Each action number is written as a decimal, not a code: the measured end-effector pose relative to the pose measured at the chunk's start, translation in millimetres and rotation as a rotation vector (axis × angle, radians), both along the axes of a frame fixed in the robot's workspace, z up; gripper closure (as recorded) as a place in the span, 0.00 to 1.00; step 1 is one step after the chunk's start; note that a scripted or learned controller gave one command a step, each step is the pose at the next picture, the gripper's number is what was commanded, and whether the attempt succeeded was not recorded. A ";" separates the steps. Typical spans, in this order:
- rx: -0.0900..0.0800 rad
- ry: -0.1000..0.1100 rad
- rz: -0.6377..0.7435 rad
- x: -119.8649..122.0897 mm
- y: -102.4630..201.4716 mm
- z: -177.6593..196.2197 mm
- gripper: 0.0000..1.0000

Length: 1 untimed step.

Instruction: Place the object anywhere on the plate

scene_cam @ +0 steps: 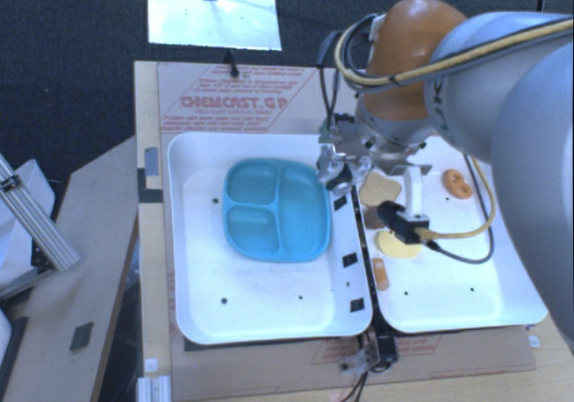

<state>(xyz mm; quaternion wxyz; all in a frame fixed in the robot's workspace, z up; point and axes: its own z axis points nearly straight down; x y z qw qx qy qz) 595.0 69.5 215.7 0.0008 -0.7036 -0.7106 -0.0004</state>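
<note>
Plate (273, 221), blue and divided, lies in the left bin (193, 301), the claw (334, 169) hovering at its right edge, its grip impossible to tell.

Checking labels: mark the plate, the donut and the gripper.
plate (269, 252): camera view, bare floor of its long front compartment.
donut (457, 183): camera view, on its orange ring, in the right bin.
gripper (335, 178): camera view, at its tip, over the plate's right rim.
</note>
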 end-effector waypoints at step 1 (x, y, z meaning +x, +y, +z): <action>0.001 -0.003 0.001 3.1 53.3 11.1 1.00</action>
